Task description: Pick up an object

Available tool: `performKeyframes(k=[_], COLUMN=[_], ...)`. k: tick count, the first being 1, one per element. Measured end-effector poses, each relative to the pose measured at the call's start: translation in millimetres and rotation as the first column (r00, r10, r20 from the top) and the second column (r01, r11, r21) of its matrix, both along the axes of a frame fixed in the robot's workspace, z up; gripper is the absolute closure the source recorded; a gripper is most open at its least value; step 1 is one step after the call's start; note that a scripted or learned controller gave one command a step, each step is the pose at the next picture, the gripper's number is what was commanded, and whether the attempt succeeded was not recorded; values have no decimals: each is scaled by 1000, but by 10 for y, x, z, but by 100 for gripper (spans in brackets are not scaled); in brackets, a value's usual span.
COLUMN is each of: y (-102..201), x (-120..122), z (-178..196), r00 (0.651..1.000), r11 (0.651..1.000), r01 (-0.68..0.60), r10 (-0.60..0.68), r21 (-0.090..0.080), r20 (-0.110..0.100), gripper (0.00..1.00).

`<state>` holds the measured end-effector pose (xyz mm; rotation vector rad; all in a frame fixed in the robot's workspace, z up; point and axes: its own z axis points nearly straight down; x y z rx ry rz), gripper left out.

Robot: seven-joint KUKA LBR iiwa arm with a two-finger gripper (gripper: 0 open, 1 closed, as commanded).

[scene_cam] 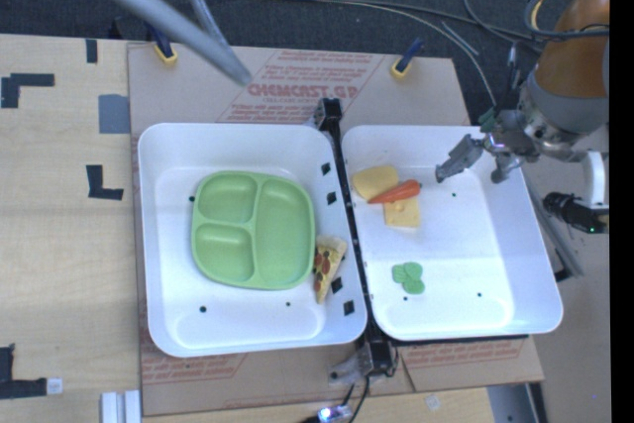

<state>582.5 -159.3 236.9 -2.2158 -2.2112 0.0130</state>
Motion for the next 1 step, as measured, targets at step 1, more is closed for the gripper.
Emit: performKeyframes(k=[1], y=[4], x=[25], z=[73], r00=[1000], r11=[1000], r01=[-3], r10=[3], r21=[-2], r20=[12], gripper=[0])
